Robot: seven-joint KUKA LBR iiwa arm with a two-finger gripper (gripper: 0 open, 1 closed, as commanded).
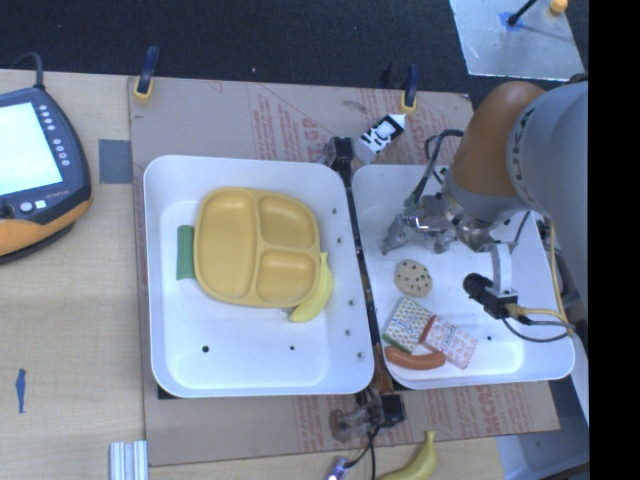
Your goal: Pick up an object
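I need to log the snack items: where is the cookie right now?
The cookie lies in the right bin, near its left wall, just below the gripper and above the checkered packets.

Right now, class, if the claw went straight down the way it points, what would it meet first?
Most likely the bare white floor of the right bin. The claw hangs above the cookie, which lies just nearer the camera, though depth is hard to judge from this slant.

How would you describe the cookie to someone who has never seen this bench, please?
Look in the right-hand shallow white bin, under the grey arm's gripper. Near the bin's left side lies a small round tan cookie with dark specks, just above a checkered packet and a red sausage. It is the only round, speckled item there.
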